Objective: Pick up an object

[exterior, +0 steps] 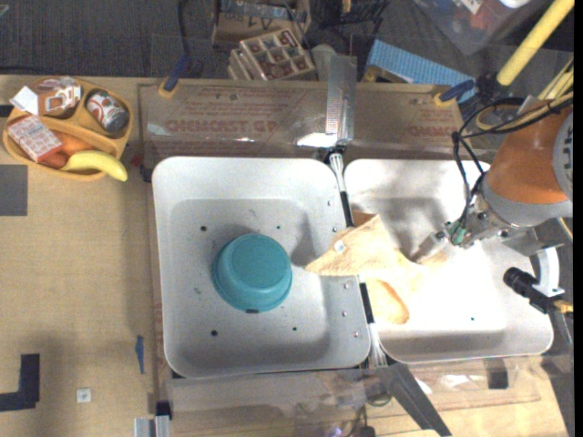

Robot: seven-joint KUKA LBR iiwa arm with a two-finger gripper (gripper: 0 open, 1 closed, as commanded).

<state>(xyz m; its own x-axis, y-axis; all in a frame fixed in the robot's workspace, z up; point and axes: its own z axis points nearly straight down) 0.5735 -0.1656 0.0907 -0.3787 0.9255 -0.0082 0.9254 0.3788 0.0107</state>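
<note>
A teal bowl (253,272) lies upside down in the left bin (182,208). A tan, cloth-like sheet (363,252) drapes across the divider between the two bins, with one corner hanging into the left bin. An orange-tan object (392,304) sits just below it in the right bin (510,335). My gripper (435,244) hangs low over the right bin at the sheet's right edge. Whether it touches the sheet is unclear. The arm's orange band (536,160) is above and to the right of it.
A yellow tray (18,141) with a banana (97,163) and small packages stands on the bench at the far left. Cardboard (237,116) lines the back of the bins. Cables (469,167) hang beside the arm, and a black fitting (524,283) juts over the right bin's right side.
</note>
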